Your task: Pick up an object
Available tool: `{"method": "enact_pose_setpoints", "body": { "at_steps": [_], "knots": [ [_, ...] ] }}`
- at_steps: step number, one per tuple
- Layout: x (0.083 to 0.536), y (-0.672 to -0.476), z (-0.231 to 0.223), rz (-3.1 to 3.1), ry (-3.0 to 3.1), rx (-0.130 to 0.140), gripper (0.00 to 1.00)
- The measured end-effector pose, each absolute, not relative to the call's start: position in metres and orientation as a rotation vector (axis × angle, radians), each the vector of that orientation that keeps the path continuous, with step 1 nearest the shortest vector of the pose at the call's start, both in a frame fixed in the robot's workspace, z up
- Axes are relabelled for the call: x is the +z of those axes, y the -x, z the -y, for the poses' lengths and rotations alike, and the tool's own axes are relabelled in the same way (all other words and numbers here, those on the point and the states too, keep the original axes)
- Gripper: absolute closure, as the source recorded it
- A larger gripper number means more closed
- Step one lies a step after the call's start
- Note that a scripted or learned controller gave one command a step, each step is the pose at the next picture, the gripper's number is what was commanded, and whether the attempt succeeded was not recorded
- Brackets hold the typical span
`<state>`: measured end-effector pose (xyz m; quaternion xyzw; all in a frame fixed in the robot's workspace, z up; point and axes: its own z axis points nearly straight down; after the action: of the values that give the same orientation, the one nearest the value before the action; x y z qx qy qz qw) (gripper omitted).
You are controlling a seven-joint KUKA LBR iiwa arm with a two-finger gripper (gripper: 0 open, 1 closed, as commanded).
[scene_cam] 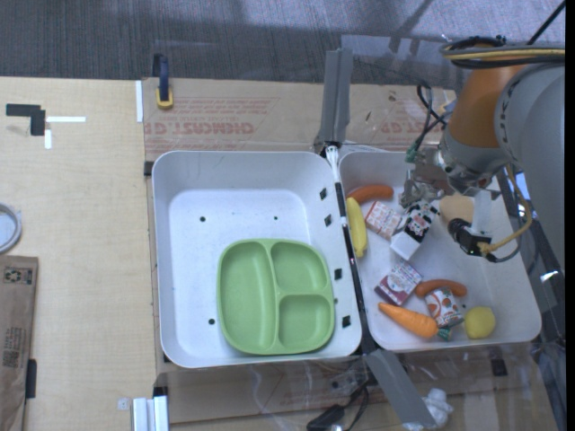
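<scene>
A pale wooden bench [72,196] carries two white bins side by side, with brown cardboard [243,115] printed in red under their far edges and a dark carpeted floor [180,16] beyond. A blue-handled clamp with a yellow tip [162,81] sits on the cardboard's far edge. On the bench's left lie a roll of tape [7,229] and a brown paper bag [16,330].

The left bin [180,205] holds a green divided tray [274,296], lying flat toward its near side.

The right bin [512,303] holds the small goods. A banana [357,226] lies against the left wall, long axis running far to near. An orange sausage [371,191] lies across the far end. A carrot [408,320] lies near the front, thick end left, tip pointing right. Beside it are a red packet [398,283], a second sausage [441,287], a red-and-white can [444,307] and a lemon [480,321].

The arm [503,115] reaches down over the bin's far right. The gripper [419,197] sits just above a black-and-white carton [413,229], which tilts, top toward the gripper. Whether anything is gripped cannot be told.
</scene>
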<state>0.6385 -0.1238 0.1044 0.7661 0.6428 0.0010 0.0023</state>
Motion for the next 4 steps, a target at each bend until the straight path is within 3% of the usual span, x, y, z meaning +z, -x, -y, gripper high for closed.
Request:
{"method": "enact_pose_setpoints", "body": {
  "at_steps": [1, 2, 3, 4],
  "knots": [
    [0.104, -0.639, 0.124, -2.017, -2.403, 0.003, 0.0],
    [0.097, -0.602, 0.147, -1.97, -2.439, 0.01, 0.0],
    [0.108, -0.603, 0.147, -1.967, -2.439, 0.014, 1.0],
    [0.108, -0.603, 0.147, -1.966, -2.44, 0.013, 0.0]
  ]
}}
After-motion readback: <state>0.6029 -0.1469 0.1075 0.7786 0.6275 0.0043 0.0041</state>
